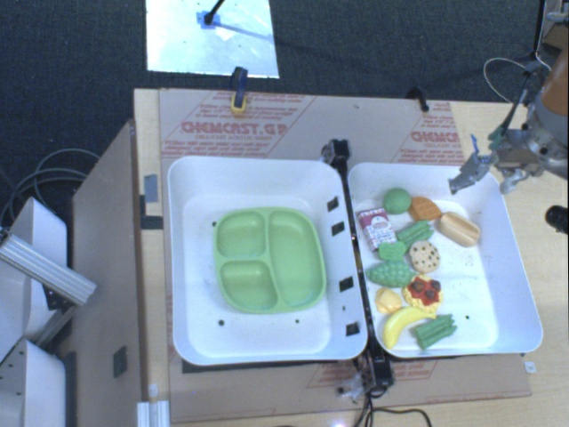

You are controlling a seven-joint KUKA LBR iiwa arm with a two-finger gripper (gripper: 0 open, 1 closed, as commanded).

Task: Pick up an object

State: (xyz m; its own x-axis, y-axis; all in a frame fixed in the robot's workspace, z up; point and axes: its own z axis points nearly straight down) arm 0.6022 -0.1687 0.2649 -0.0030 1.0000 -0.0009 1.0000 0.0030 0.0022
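Several toy foods lie in the right bin (pixel 511 314): a green ball (pixel 397 200), an orange piece (pixel 425 209), a hot dog bun (pixel 459 229), a red and white carton (pixel 377 228), a cookie (pixel 425 256), a banana (pixel 402 323) and green beans (pixel 436 330). My gripper (pixel 484 182) hangs over the bin's far right corner, above and to the right of the bun. It is open, with its fingers spread and nothing between them.
The left bin (pixel 191 238) holds a green compartment tray (pixel 269 259). A black divider with clips (pixel 347 238) runs between the bins. Cables (pixel 511 69) loop near the arm at the right. A yellow clamp (pixel 238 103) sits at the bench's far edge.
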